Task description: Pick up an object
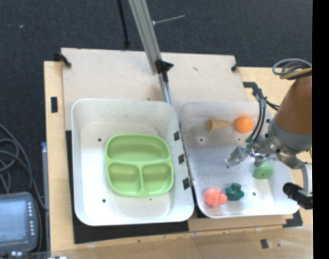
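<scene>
Plastic, by the look of it, made up every candidate in the right bin [207,209]: we saw an orange ball [244,124] near its far edge with a tan cone [218,124] just beside it, a pale green piece [263,171] under the arm's wrist, and a dark green toy [235,192] touching a pink toy [214,197] near the front rim. The left bin [89,144] carried a green divided plate [138,164], well apart from the arm. The gripper [234,158] hung over bare bin floor, between the ball and the two front toys; we could not tell how its jaws stood, and no object showed between them.

We judged all these pieces light and stiff, with smooth skins that would slip under a pinch placed off centre. The ball would roll away unless taken square across its widest part. The cone seemed safer gripped across its thick end, as the taper would squirt out. The pink and dark green toys looked lumpy, so we would close across the bulkiest part of one, approaching from the side away from its neighbour.
</scene>
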`<action>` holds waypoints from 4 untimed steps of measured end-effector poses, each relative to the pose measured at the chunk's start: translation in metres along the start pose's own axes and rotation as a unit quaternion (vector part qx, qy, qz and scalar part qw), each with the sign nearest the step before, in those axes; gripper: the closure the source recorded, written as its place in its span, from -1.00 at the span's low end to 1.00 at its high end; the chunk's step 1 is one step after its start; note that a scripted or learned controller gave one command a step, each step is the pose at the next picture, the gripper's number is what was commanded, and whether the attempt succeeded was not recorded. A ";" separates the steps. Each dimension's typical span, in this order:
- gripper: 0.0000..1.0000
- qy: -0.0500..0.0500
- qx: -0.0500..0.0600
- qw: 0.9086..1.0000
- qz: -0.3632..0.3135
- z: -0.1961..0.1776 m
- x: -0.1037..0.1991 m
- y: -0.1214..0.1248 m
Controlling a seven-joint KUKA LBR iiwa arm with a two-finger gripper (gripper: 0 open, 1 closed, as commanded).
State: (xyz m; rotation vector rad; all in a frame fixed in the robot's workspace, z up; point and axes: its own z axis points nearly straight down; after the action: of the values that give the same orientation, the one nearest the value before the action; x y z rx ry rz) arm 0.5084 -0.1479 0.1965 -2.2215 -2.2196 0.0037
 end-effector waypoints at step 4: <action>1.00 -0.001 -0.005 1.000 -0.002 -0.039 -0.006 0.004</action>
State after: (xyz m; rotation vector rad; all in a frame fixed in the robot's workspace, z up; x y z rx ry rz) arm 0.5128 -0.1534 0.2358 -2.2227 -2.2305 -0.0054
